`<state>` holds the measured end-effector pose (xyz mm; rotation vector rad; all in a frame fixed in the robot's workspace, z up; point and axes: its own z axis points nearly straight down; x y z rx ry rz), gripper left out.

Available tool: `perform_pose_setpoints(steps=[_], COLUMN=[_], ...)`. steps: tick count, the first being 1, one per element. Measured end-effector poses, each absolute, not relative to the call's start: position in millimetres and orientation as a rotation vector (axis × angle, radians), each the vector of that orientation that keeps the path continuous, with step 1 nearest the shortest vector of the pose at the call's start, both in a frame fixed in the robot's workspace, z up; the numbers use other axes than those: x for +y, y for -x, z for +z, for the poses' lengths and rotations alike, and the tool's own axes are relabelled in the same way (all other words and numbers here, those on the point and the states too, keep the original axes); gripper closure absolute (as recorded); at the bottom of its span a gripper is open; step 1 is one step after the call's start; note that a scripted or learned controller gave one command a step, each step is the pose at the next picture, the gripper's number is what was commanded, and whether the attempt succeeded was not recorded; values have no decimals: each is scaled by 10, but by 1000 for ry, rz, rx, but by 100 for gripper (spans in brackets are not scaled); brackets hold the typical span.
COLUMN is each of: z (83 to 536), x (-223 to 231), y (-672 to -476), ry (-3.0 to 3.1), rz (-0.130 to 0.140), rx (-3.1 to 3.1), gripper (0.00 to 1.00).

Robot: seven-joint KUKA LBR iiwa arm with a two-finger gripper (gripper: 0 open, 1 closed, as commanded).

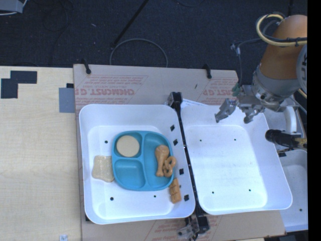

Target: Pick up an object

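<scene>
With the jaws spread wide and empty above the right bin [235,169], the pretzel [164,160] lay in the blue tray [131,177], probably light, brittle, best pinched across its middle.

The bench [35,149] was of light wood. A cardboard sheet [150,87] lay on it. Two white bins stood on the cardboard, touching: left bin [95,205], right bin [235,200].
</scene>
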<state>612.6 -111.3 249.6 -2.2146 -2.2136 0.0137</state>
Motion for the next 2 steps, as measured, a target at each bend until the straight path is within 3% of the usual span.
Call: perform_pose_setpoints(steps=[1,2], z=[2563,1959], x=[-1114,-1045], y=[-6148,-6207], ry=[2220,2213], rz=[2,8], rx=[-2222,-2221], gripper=[0,0])
